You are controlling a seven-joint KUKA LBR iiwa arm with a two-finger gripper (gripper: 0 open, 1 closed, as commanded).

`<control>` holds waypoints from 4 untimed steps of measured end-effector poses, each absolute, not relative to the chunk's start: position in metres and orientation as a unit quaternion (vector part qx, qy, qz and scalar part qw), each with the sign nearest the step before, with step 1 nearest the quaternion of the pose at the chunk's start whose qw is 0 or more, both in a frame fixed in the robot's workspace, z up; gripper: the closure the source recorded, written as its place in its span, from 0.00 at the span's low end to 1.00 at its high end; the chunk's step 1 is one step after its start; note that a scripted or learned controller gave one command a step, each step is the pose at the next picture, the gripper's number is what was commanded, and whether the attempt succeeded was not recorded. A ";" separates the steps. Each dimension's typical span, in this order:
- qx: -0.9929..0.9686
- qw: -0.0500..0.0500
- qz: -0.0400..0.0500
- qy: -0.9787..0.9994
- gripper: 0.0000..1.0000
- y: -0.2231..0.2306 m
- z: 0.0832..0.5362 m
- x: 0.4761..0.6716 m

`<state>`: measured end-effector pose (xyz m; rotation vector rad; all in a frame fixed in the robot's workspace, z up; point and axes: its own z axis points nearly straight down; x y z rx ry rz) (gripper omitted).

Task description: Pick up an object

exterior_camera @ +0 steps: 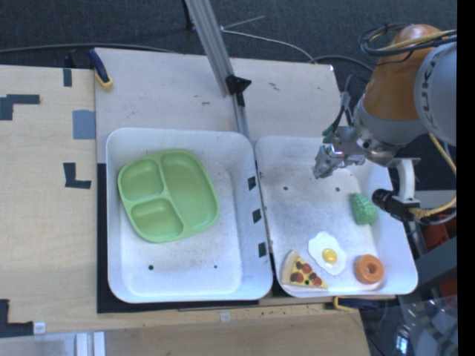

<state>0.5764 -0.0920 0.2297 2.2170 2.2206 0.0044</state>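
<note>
The arm (404, 80) enters from the right and extends over the right bin (297, 199). The tool (326, 165) hangs above the upper part of this bin, over bare floor. Its fingers are too small and dark to resolve; whether they are spread or pressed together cannot be determined. No object is visible between them.

Right bin contents:
- Broccoli (364, 209): near the right wall, below and to the right of the tool, apart from it.
- Egg (327, 254): toward the near edge.
- Pizza (302, 271): near-left corner, just beside the egg.
- Donut (369, 269): near-right corner, just beside the egg.

Left bin (126, 273) contents:
- Green tray (168, 194): three compartments, lying flat in the upper left area.

Both bins rest side by side on the table (44, 221).
</note>
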 end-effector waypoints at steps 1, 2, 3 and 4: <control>0.705 -0.001 0.001 0.710 1.00 -0.038 0.239 0.590; 0.705 -0.001 0.000 0.709 1.00 0.007 0.225 0.607; 0.705 -0.001 0.001 0.709 1.00 0.051 0.233 0.621; 0.705 0.000 0.000 0.709 1.00 0.092 0.223 0.642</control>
